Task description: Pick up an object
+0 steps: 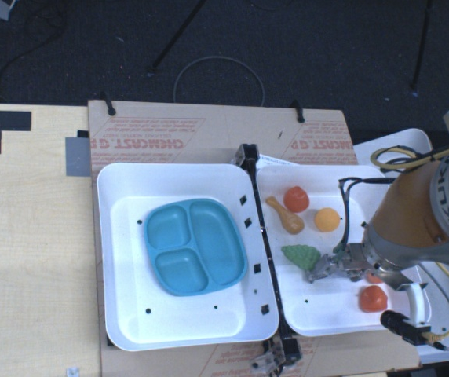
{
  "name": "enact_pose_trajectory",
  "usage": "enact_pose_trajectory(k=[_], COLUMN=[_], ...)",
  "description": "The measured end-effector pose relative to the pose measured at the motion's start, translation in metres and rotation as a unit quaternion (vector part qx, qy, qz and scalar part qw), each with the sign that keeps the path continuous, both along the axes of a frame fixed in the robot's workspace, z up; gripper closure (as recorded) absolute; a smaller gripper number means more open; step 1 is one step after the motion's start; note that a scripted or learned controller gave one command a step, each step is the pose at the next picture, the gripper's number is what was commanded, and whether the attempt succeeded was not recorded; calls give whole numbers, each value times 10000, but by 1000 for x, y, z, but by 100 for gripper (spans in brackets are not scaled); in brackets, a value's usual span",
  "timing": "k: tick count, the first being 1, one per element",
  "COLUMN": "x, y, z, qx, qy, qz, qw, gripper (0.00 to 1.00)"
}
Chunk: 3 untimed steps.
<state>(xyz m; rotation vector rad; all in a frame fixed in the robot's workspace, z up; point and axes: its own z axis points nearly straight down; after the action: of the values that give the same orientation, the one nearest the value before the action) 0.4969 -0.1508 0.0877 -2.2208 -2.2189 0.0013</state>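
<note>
Hand [319, 271] low in the right bin [311, 320], tips just beside the green leaf piece [301, 254]; can't tell whether it's spread or closed, nothing visibly gripped. Pick not done yet. Red items [296, 199], orange ball [327, 220], tan piece [285, 215] untouched nearby. Grasp and lift remain.

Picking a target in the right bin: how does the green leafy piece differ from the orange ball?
The green leafy piece is flat, broad and ragged-edged; the orange ball is round and smaller across. The green leafy piece lies right beside the tool, at the bin's middle; the orange ball sits apart from it, further toward the back. Both rest on the floor of the right bin, and neither is held.
</note>
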Motion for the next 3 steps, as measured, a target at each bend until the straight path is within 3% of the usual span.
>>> enact_pose_trajectory(k=[1,3], x=[1,-2], y=[-1,-2], z=[11,118], qx=[1,-6], qy=[-9,-19], qz=[-28,8], qw=[10000,10000], gripper=[100,100])
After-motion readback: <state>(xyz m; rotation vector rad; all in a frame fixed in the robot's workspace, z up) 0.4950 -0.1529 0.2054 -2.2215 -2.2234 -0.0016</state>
